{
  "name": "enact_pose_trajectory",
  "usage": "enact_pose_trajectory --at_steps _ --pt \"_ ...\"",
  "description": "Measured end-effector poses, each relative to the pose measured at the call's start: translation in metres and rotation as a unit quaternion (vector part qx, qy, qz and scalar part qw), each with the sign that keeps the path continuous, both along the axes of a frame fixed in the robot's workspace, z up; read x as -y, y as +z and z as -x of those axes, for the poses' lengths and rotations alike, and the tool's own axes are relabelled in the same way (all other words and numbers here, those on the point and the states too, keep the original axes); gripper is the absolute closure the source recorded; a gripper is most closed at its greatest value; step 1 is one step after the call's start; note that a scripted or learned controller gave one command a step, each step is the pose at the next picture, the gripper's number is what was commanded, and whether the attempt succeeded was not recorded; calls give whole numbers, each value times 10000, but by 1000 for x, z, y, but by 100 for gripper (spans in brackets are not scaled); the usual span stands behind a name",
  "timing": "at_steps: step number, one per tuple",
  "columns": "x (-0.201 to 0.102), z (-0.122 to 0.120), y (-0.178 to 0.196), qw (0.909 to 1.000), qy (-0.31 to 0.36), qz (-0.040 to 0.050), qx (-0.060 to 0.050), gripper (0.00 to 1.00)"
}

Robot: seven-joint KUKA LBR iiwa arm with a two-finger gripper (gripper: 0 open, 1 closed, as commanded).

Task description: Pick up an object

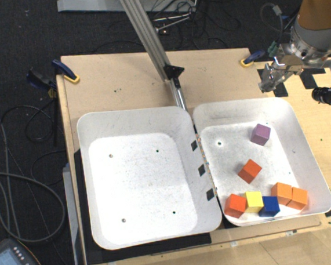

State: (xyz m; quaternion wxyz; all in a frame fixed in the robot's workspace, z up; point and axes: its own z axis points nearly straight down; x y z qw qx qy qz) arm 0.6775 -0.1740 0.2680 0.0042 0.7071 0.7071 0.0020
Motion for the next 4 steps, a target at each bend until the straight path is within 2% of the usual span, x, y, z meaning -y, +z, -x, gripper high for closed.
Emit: enact_pose_trajectory --at_steps 2,4 --pt "-99 8 5 10000 40 -23 -47 100" --pt "-210 26 -32 10000 37 -22 -58 100"
